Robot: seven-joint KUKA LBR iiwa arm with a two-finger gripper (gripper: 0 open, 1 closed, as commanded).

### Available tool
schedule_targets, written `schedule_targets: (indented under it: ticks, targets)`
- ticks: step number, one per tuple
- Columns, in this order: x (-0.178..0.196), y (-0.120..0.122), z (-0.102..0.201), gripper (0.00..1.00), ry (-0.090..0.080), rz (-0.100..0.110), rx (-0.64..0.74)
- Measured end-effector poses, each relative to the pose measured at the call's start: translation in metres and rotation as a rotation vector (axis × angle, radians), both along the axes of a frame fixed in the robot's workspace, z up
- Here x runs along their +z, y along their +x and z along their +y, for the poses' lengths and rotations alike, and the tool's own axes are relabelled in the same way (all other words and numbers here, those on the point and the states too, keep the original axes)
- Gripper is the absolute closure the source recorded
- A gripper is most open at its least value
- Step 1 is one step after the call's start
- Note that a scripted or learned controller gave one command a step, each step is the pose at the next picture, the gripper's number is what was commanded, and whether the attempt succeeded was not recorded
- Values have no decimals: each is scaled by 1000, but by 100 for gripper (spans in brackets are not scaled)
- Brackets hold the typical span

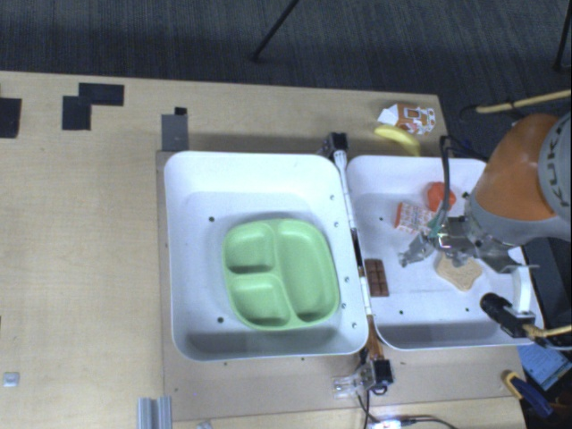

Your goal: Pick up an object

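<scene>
A flat tan toast slice [460, 275] lies in the right bin [429, 324], with the gripper [422, 250] low beside it, fingers' state unclear.

Pale wooden bench [80, 266], dark carpet floor [179, 16]

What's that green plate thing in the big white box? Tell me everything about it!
The green plate is a pale green divided tray that looks like smooth plastic, roughly square with rounded corners. Raised ridges split it into three sections: two smaller ones on its left side and one long one on its right. It lies flat, right side up and slightly turned, on the floor of the left white bin, near the middle. All three sections look bare, and only the bin touches it.
</scene>
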State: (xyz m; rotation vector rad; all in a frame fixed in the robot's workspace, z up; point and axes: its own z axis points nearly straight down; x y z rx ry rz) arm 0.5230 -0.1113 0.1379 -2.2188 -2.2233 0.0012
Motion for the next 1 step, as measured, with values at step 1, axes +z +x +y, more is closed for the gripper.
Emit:
schedule_targets:
  ticks: [1]
  targets:
    - [-50,-32,25,0,-2,-16,-1]
